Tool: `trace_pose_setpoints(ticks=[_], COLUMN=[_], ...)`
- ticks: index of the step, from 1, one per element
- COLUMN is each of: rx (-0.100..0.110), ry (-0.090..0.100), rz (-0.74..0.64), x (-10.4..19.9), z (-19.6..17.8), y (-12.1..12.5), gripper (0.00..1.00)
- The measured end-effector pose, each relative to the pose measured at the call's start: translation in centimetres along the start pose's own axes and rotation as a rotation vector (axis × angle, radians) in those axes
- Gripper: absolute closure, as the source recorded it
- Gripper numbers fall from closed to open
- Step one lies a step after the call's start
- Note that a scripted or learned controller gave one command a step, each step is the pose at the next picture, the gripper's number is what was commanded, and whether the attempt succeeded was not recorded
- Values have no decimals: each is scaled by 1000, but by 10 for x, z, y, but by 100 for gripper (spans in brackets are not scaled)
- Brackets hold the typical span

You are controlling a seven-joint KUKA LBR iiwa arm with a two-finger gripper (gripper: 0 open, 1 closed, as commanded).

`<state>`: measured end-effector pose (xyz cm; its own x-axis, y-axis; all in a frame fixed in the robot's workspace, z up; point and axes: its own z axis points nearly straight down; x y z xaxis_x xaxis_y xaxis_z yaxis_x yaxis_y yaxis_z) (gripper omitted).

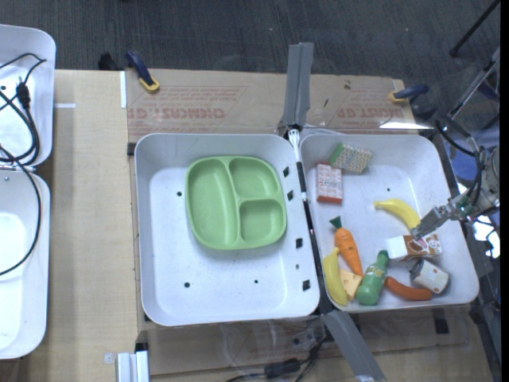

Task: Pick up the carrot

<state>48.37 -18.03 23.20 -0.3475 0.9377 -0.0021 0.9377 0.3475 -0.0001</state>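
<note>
The bench carries two shallow white bins with smooth, rounded walls, set side by side and meeting at a central divider. The left bin (159, 237) holds one item: a light green plate (236, 202) of matte plastic, rounded-rectangular, moulded into three compartments.

The right bin (398, 151) holds a group of toy foods. The carrot (347, 249) is orange, tapered, with a small green top pointing toward the far wall. It lies in the near-left part of this bin, just beside the yellow wedge (347, 281) and the green bottle (372, 279). A curved yellow banana (398, 212) lies toward the middle right. A red-and-white box (328, 183) and a speckled green block (351, 157) sit near the far wall. A brown-and-white carton (420, 247), a white cup (432, 276) and a red sausage shape (409, 292) occupy the near-right corner.

The gripper (427, 222) reaches in from the right, above the carton and well apart from the carrot. Whether its tool is spread or pressed together cannot be determined.
</note>
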Motion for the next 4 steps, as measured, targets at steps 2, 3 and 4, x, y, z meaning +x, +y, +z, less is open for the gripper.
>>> trace_pose_setpoints(ticks=[2, 3, 4], rx=[0, -1, -1], ry=[3, 1, 1], rz=[-281, -183, -183], x=[51, 108, 108], z=[126, 40, 40], y=[17, 55, 55], gripper=[100, 100, 0])
